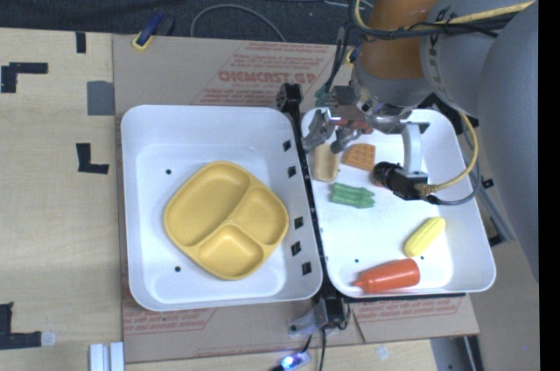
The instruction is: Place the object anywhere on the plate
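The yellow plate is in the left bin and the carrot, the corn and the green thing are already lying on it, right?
Not quite. The yellow plate is in the left bin, but the camera view shows the carrot, the corn and the green thing lying in the right bin, not on the plate.

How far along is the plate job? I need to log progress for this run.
Nothing looks done yet: the yellow plate in the left bin has nothing on it. In hand: the end effector is low over the right bin, near the cracker and tan cup; no item is visibly gripped. Left: pick one, perhaps the green bean, corn or carrot, and carry it across.
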`<state>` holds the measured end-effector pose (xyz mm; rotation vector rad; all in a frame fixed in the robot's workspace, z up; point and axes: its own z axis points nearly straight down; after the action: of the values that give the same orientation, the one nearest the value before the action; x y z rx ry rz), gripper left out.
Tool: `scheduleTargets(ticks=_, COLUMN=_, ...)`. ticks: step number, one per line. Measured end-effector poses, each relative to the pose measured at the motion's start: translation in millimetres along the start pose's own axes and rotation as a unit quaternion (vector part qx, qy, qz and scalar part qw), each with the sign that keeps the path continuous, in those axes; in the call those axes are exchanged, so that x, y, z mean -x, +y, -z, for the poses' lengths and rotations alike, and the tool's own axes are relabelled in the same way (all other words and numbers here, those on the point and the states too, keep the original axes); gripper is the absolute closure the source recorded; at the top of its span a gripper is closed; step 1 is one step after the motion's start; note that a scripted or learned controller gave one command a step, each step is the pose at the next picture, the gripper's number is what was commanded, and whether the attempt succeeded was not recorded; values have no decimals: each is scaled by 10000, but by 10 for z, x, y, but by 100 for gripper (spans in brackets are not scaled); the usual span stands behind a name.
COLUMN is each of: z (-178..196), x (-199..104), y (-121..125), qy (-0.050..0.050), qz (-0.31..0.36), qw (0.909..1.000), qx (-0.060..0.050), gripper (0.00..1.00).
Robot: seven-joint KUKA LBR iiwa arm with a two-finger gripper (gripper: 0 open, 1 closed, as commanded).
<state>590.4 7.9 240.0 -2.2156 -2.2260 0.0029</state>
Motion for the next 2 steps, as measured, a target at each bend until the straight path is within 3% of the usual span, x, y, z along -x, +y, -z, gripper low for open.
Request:
scheduleTargets(ticks=1, z=-178, x=-467, y=269, qy=0, qz=3, qw=10000, qx=3, gripper=100)
scheduleTargets(ticks=2, z=-87, x=-896, y=545, qy=5, qz=4, qw=10000, qx=16, gripper=100)
